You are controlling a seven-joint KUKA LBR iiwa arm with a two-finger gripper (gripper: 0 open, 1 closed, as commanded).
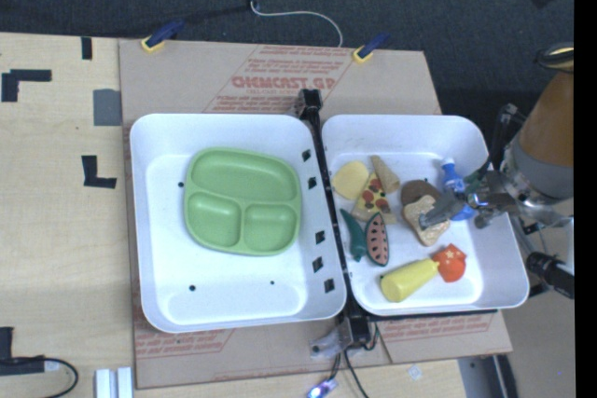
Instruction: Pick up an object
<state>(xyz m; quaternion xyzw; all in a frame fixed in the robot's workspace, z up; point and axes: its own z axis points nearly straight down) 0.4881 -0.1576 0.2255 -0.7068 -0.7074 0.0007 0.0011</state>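
Observation:
My gripper (437, 217) reaches in from the right and hangs low over the right bin (485, 144), above a brown and tan toy food piece (419, 197) at the bin's middle right. It overlaps that piece, and whether they touch is unclear. Around it lie a yellow round piece (350, 179), a pizza slice (379, 191), a watermelon slice (378, 240), a dark green piece (354, 233), a yellow corn-like piece (408, 280) and a red piece (451, 263).
The left bin (149, 200) holds a green divided plate (242, 200). A black divider strip (322, 200) runs between the bins. Both bins rest on cardboard (270, 79) on the wooden bench. The grey and orange arm (550, 144) stands past the right bin's edge.

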